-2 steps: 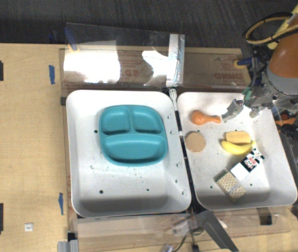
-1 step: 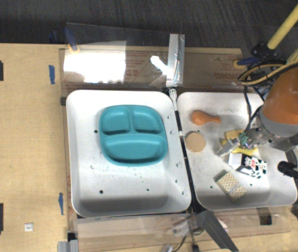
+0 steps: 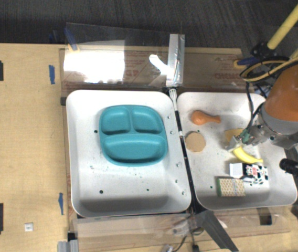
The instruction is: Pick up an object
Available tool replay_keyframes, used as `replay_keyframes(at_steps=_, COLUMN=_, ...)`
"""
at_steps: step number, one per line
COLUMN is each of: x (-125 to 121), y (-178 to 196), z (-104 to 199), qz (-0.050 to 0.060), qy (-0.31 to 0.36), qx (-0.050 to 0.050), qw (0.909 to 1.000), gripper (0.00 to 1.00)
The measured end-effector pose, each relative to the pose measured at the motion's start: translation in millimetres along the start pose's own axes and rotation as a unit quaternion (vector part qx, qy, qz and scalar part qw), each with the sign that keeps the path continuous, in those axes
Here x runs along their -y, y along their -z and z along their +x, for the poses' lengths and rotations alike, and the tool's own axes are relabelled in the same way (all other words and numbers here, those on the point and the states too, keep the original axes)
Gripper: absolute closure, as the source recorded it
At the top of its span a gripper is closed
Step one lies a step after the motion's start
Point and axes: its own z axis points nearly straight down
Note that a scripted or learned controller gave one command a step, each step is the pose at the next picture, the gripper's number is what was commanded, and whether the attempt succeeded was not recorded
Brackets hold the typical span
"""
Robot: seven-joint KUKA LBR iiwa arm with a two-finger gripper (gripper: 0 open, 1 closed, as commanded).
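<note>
In the right bin [image 3: 275,193], an orange pear-shaped toy [image 3: 204,118] lies near the back. A round tan disc [image 3: 194,141] sits close to the divider. Further right are a yellow banana [image 3: 245,154], a small tan piece [image 3: 232,135], a white printed box [image 3: 249,172] and a speckled tan block [image 3: 231,187]. My gripper [image 3: 249,137] reaches in from the right, low over the bin, just above the banana and beside the tan piece. Its tip is dark and small, and nothing visibly hangs from it.
The left bin [image 3: 86,182] holds a teal divided plate [image 3: 133,134]. A clear plastic sheet with a taped edge [image 3: 174,62] stands behind the bins. Yellow and black cables [image 3: 259,67] hang at the back right. The arm's orange band [image 3: 291,96] overhangs the right bin's far edge.
</note>
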Motion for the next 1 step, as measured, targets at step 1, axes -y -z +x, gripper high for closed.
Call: replay_keyframes(at_steps=1, x=-11.2, y=89.2, z=60.2, qz=0.003, qy=-0.052, qx=-0.002, qw=0.9987, gripper=1.0)
